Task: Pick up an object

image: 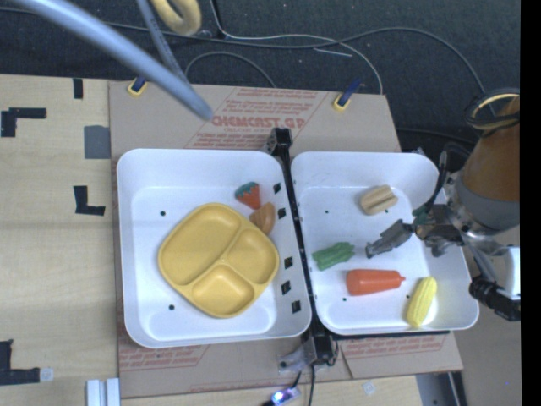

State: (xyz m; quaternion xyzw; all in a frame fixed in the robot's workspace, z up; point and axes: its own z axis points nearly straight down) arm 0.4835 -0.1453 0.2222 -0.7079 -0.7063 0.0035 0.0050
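The yellow corn (421, 301) lies at the lower right of the right bin (338, 166), close to its front rim, with the orange carrot (374, 282) just beside it to the left. Bare white floor stays free along the bin's upper left. The gripper (385, 241) hangs mid-bin between the green vegetable (332, 255) and the tan bread roll (377, 199); its dark fingers blur together, so their spread cannot be told. The arm (490, 176) is cut off at the frame's right. In the left bin (139, 252), a yellow divided plate (218, 259) partly crowds two small foods.
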